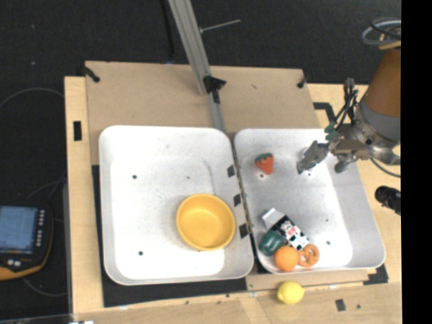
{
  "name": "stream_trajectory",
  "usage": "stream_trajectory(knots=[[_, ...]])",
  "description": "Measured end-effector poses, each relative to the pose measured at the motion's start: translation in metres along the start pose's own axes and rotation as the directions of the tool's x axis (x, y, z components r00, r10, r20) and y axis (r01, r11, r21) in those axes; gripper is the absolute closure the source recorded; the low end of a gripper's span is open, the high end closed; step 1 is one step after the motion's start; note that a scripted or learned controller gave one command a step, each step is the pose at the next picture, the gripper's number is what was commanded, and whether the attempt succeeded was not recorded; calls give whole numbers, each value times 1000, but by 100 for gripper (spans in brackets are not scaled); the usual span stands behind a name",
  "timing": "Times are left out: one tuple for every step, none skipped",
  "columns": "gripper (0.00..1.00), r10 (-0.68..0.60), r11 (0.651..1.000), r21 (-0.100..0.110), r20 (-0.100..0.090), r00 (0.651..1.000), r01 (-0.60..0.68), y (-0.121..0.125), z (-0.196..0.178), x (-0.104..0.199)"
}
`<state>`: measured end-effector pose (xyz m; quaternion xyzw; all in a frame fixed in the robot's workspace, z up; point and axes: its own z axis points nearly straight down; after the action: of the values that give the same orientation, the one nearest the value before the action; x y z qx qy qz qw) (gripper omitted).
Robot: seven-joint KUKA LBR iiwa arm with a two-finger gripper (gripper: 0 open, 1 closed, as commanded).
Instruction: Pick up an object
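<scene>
A red strawberry toy (264, 163) lies in the right bin (351, 221) near its left wall. At that bin's front left corner sits a cluster: an orange ball (286, 258), a pretzel-like ring (309, 255), a dark green piece (272, 241) and a small white box with a printed card (289, 230). My gripper (326, 159) hovers over the back right part of the right bin, to the right of the strawberry, open with nothing between its fingers.
A yellow bowl (205, 221) stands in the left bin (135, 160) toward its front right. A yellow lemon (289, 292) lies on the bench in front of the right bin. A grey metal pole (192, 39) rises behind the bins.
</scene>
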<state>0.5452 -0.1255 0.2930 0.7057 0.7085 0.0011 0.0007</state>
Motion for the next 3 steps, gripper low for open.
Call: stream_trajectory(knots=[[0,1,1000,0,0,1000,-1,0,0,0],[0,5,1000,6,2,1000,-5,-7,58,4],[0,5,1000,7,2,1000,-5,-2,120,3]])
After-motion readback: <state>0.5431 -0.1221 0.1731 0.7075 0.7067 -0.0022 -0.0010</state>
